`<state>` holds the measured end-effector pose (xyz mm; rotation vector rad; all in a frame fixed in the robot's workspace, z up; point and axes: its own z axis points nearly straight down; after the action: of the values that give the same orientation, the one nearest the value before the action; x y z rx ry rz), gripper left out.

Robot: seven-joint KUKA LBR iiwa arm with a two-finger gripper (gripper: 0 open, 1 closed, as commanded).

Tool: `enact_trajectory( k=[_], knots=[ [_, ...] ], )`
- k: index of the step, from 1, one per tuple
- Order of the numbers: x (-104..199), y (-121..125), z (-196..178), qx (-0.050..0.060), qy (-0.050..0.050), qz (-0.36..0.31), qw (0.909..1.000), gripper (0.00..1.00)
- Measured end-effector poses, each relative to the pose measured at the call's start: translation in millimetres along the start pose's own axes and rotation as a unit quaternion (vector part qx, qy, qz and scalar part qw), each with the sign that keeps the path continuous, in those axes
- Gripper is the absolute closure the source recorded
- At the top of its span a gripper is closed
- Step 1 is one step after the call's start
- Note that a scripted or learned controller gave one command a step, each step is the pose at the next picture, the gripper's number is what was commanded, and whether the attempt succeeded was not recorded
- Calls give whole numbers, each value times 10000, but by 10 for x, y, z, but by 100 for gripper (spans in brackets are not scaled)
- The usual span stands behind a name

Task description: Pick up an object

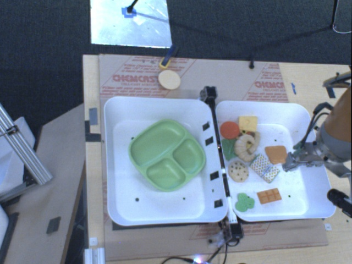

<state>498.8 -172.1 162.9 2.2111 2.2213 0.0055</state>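
Red "CHEMCAST" lettering repeats across the brown sheet (pixel 143 76) lying on the counter (pixel 308 70) beyond the bins. The left bin (pixel 118 202) holds a green divided plate (pixel 166 154). The right bin (pixel 308 202) holds toy foods: a red tomato (pixel 230 130), yellow cheese block (pixel 248 124), pale ring-shaped pastry (pixel 246 146), cookie (pixel 238 171), patterned wrapped piece (pixel 265 168), orange slice (pixel 275 154), orange waffle piece (pixel 269 196) and green leafy piece (pixel 245 203). The gripper (pixel 290 164) sits low just right of the orange slice; whether it is apart or together cannot be told.
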Motion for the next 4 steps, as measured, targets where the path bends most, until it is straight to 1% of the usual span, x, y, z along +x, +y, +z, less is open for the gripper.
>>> enact_trajectory(
  k=[1,2,3,4],
  knots=[
    [19,-11,-442,6,4,0,10000,100],
    [15,6,-628,13,4,1,10000,100],
    [520,219,-530,23,19,-25,10000,100],
    [1029,452,-640,20,25,-30,10000,100]
  ],
)
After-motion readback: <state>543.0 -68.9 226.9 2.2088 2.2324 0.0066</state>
